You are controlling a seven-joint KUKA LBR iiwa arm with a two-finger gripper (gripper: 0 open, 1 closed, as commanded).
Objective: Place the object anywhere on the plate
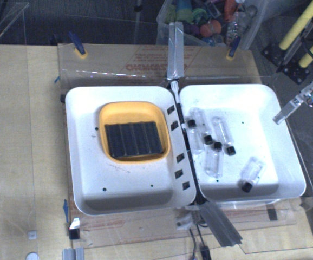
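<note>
A yellow plate (109, 117) with rounded corners lies in the left bin (86, 183). On it rests a dark, ridged rectangular object (134, 139), flat and covering most of the plate's middle. My gripper (296, 106) is at the far right, above the right bin's outer rim and well away from the plate. Only part of it is visible, and nothing can be seen held in it.
The right bin (265, 104) holds several clear vials with black caps (216, 145), one lying apart near its front (250, 173). A ridge with black tabs (179, 145) divides the bins. A clear box of colourful toys (210, 10) stands behind.
</note>
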